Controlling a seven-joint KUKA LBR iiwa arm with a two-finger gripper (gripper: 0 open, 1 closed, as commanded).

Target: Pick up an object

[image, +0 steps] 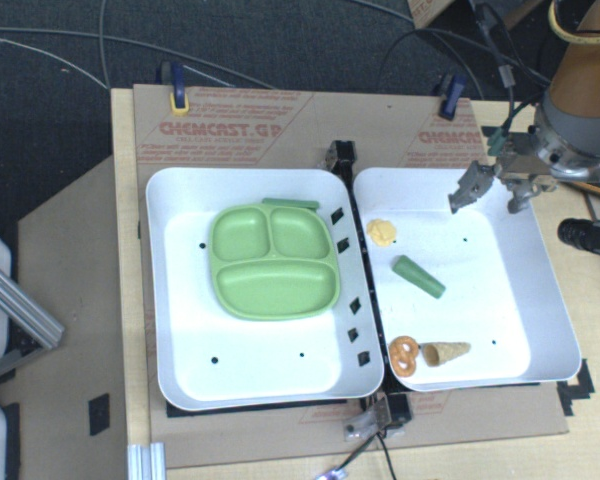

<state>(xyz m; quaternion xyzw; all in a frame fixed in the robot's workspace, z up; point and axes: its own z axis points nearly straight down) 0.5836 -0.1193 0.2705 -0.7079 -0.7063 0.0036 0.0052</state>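
Observation:
In the right bin (540,308) lie a small yellow piece (381,232), a green cylinder (419,276), an orange pretzel (404,355) and a tan cone (446,352). My gripper (492,194) hangs over the bin's far right part, above and to the right of the yellow piece. Its two dark fingers (467,188) are spread apart with nothing between them. The left bin (180,348) holds a green divided plate (274,263), and a green strip (290,204) lies at the plate's far edge.
A black divider with clips (352,258) runs between the bins. Blue clamps (179,84) (450,95) hold the cardboard base at the back. Cables cross the dark floor behind. A metal rail (15,298) stands at the left.

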